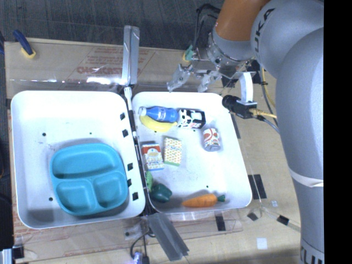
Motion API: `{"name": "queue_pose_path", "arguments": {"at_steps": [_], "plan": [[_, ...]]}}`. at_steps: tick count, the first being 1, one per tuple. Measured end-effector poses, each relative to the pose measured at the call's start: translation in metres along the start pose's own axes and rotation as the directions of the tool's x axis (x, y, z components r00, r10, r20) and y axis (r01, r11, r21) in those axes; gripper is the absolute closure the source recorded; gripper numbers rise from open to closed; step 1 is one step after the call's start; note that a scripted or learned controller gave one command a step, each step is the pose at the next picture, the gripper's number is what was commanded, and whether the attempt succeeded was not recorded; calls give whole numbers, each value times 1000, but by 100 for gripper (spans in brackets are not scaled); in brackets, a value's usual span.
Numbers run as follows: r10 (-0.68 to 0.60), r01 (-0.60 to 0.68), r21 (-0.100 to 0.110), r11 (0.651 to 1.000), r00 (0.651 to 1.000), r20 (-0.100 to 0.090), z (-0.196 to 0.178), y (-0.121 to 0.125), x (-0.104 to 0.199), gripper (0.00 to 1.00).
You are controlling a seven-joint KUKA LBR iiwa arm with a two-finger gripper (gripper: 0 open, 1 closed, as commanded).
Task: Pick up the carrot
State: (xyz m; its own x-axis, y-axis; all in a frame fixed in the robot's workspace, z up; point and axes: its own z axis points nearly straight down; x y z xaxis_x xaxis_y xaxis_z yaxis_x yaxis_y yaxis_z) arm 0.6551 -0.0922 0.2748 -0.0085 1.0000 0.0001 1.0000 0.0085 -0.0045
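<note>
The orange carrot (pixel 201 201) with a green top lies near the front edge of the right bin (pixel 234 169), pointing left. My gripper (pixel 191 82) hangs above the far rim of that bin, well away from the carrot. Its two fingers are spread apart with nothing between them.
In the right bin lie a blue bottle (pixel 162 114), a yellow banana (pixel 157 126), a black-and-white item (pixel 191 119), a can (pixel 212 139), two small boxes (pixel 163 153) and a green vegetable (pixel 159 191). The left bin (pixel 33 120) holds a blue divided tray (pixel 88 177).
</note>
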Motion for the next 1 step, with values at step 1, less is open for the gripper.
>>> {"name": "queue_pose_path", "arguments": {"at_steps": [1], "plan": [[-213,213,-1,977,977,1,89,-37,-90,0]]}}
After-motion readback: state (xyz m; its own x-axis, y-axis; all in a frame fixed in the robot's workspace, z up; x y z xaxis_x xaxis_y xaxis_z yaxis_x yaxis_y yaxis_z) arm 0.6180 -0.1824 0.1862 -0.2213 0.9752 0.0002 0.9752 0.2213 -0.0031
